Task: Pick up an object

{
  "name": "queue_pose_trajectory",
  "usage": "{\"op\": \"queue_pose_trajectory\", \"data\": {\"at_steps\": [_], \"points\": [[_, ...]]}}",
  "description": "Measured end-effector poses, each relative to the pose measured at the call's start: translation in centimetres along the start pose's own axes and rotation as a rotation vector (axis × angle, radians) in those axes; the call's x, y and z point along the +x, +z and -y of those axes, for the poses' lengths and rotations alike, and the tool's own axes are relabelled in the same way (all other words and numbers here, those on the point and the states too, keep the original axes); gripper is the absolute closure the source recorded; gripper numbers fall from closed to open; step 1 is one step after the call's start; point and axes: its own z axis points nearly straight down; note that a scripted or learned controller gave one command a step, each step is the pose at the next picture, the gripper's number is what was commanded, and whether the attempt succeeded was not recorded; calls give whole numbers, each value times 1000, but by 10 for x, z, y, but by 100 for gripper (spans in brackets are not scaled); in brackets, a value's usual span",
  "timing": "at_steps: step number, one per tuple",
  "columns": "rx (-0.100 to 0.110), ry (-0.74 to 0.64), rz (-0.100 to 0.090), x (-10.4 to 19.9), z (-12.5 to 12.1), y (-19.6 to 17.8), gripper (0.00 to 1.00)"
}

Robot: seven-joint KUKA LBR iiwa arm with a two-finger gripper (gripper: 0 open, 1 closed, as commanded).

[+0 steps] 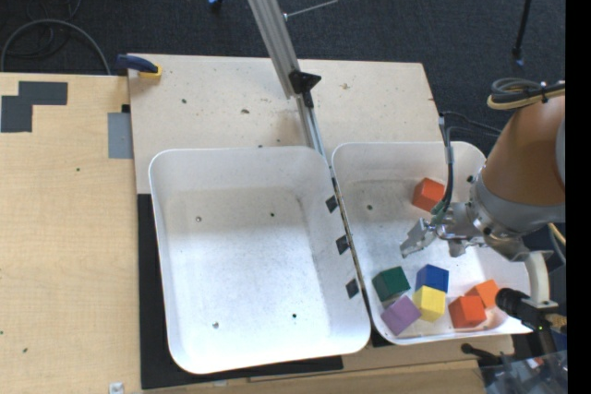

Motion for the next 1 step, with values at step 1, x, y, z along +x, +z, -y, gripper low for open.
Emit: {"op": "queue_pose_trajectory", "data": {"at_steps": [1], "points": [[-1,3,-1,0,0,-1,0]]}}
